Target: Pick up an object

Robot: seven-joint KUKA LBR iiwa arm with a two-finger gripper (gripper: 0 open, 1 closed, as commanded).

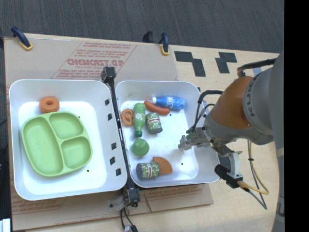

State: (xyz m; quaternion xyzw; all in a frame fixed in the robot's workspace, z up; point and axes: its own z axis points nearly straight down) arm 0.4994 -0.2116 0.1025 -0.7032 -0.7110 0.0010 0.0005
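Claw (186, 142) hangs low at the right bin's (193, 88) right side; whether it's open I cannot tell. Nearest pickings, the green ball (140, 147) and lying can (148, 170), sit leftward. I'd centre over one before closing.

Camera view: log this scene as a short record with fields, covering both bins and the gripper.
left bin: green divided plate, orange donut
right bin: blue bottle, hot dog, green bottle, two cans, green ball, waffle piece, small orange ring
gripper: over the right bin's right side, holding nothing visible
arm: enters from the right
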